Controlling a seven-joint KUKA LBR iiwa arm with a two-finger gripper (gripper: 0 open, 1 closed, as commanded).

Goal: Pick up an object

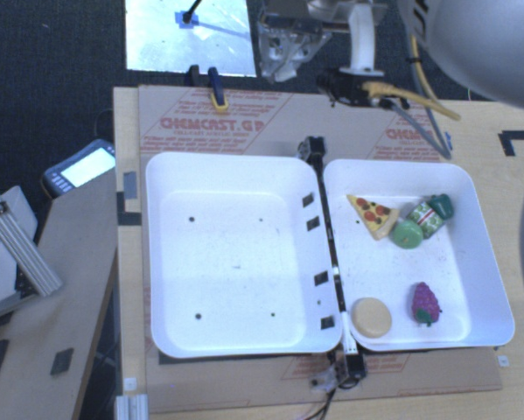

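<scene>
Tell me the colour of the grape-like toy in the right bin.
Purple, with a small green stem end; the grape toy shows clearly in the camera view.

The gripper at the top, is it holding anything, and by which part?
Nothing is held: the gripper hangs above the bench, fingers apart, with no object between them.

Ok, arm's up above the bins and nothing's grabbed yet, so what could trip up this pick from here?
1. Crowding: the pizza slice, green round piece and green bottle sit bunched together in the right bin, so a descent there may nudge neighbours or catch two.
2. The tan round piece lies close to the bin's near wall and the divider, leaving little room for the jaws.
3. The purple grapes stand apart, probably the safest target.
</scene>
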